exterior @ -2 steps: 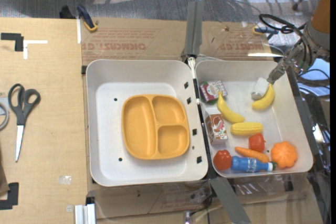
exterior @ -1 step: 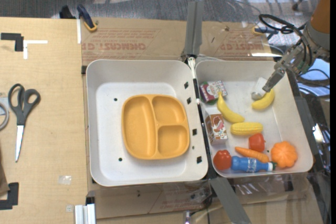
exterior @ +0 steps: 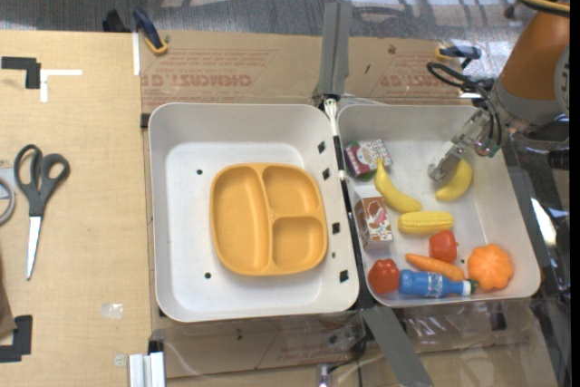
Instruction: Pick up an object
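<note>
The gripper [exterior: 450, 160] sits low in the right bin [exterior: 518, 195], near its upper right, fingers pointing down-left, right against the small yellow banana [exterior: 457, 180]. Finger spread is too small and blurred to read, so open or closed cannot be told, and nothing is clearly seen between the fingers; the small banana looks touched or just beside the tips, not shown as held. Likely target is that small banana, judging from the gripper's position. Risks: tips may land on the curved top and skid off, pushing the fruit toward the bin wall instead of closing around it; a curved, smooth toy likely rolls under a one-sided push. The wall is close on the right, so a finger could clip the rim or jam the banana against it. Outward from there: a larger banana [exterior: 395, 188] lies to the left, a corn cob [exterior: 426, 221] below it, both near enough to be nudged if the arm drags. Further down sit a red tomato-like piece [exterior: 442, 245], a carrot [exterior: 433, 266], a small orange pumpkin [exterior: 490, 266], a blue bottle [exterior: 430, 286], a red pepper [exterior: 383, 276], and two small packets [exterior: 366, 156] [exterior: 373, 221] along the left wall. The left bin [exterior: 172, 222] holds a yellow divided tray [exterior: 269, 219]. Scissors [exterior: 37, 186] lie on the desk [exterior: 72, 267], well apart.
</note>
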### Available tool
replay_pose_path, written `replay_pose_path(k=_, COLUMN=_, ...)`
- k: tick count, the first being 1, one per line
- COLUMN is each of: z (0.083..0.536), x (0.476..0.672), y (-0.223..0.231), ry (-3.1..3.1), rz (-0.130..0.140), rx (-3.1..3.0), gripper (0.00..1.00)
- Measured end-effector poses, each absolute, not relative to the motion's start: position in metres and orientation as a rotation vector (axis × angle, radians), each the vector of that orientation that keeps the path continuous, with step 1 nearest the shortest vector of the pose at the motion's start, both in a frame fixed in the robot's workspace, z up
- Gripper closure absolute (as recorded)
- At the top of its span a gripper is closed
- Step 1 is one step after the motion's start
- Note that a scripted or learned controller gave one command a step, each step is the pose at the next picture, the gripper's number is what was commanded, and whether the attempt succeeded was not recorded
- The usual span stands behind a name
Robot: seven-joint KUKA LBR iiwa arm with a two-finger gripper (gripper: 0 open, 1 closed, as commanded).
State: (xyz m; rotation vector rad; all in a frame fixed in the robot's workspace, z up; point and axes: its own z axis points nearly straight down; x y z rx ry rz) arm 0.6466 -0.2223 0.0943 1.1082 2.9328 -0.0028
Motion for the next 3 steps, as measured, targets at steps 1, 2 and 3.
replay_pose_path(k=1, z=0.105, x=0.648, y=-0.222, ry=2.930, rz=-0.005, rx=1.100, gripper=1.00)
replay_pose_path(k=2, z=0.217, x=0.639, y=-0.176, ry=2.931, rz=0.000, rx=1.117, gripper=1.00)
replay_pose_path(k=3, z=0.093, x=0.592, y=-0.162, ry=2.918, rz=0.000, rx=1.153, gripper=1.00)
